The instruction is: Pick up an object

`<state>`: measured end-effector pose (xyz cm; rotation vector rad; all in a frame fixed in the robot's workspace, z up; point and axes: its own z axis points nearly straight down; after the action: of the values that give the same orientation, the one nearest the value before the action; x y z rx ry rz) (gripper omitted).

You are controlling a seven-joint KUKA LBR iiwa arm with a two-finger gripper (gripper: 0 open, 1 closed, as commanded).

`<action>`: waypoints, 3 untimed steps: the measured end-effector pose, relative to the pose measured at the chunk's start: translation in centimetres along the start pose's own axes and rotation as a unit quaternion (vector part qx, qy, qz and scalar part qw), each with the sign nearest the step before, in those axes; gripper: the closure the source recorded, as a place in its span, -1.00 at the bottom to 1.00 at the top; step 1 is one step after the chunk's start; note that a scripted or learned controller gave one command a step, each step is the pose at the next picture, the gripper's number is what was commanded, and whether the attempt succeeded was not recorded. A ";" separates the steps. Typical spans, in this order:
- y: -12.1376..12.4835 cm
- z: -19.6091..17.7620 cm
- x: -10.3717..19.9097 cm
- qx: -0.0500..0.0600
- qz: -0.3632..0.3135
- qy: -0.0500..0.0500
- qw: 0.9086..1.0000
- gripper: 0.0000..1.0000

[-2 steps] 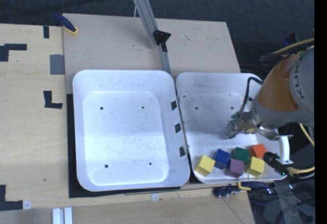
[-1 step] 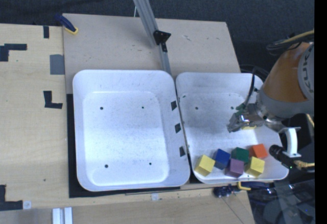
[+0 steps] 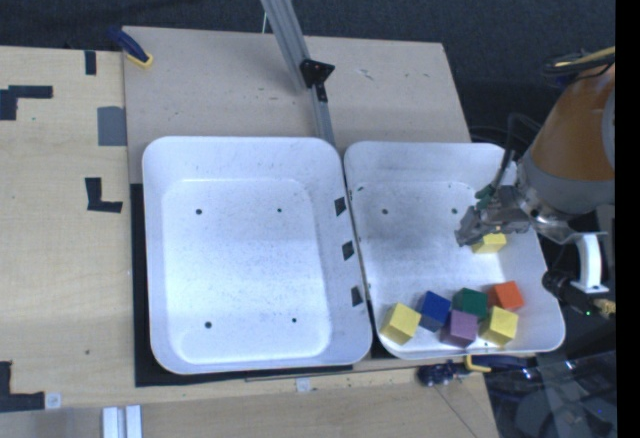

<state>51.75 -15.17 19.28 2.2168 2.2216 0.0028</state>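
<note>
Grey two-finger gripper [image 3: 483, 231] low in the right shallow white plastic bin [image 3: 420, 176], a small yellow cube [image 3: 490, 244] just under its tips, grip state can't tell, w/ blue, green, purple, orange & two more yellow cubes clustered nearer the front rim.

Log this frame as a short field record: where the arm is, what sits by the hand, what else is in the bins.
arm: reaches in from the view's right, over the right bin
hand: low in the right bin's far right part
at the hand: a yellow block right at its tip; grip cannot be confirmed
near edge of right bin: yellow cube, blue cube, purple cube, green cube, orange cube, another yellow cube, clustered together
left bin: white, beside the right bin
</note>
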 end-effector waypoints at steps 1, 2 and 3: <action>0.1 -3.4 0.0 0.001 0.000 0.000 1.000 1.00; 3.6 -3.0 5.4 0.002 -0.003 0.002 1.000 1.00; 5.8 -2.1 10.0 0.002 -0.002 0.001 1.000 1.00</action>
<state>57.51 -5.18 21.42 2.2154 2.2301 -0.0002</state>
